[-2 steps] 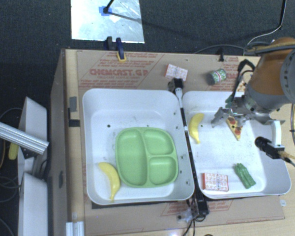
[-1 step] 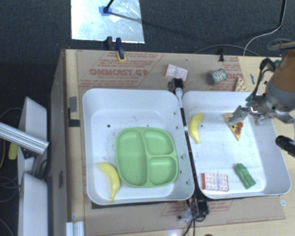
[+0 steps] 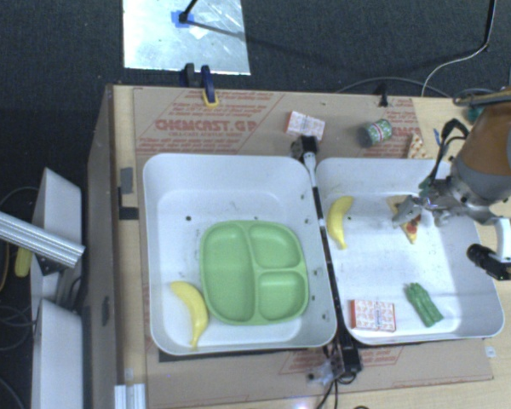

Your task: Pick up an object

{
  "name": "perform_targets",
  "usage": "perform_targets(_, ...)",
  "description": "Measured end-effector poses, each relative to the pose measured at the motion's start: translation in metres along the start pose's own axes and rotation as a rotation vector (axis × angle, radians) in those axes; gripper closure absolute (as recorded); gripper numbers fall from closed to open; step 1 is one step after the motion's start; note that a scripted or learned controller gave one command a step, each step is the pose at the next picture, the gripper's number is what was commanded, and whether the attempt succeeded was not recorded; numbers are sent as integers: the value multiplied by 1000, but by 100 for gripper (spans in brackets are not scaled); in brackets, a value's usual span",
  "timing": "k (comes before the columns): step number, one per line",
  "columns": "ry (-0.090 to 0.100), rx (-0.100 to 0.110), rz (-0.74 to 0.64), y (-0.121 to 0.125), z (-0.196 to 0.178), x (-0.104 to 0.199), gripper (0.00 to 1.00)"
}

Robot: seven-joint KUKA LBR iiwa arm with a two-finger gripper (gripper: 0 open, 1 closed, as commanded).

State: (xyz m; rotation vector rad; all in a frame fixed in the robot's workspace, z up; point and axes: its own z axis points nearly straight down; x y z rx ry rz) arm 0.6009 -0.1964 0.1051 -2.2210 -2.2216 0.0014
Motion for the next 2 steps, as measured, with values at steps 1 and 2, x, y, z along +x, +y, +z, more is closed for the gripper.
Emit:
perform_targets(1, -1, -3, -1, -56, -53, -11, 0)
perform_targets(2, -1, -8, -4, -6, 14, 40, 0)
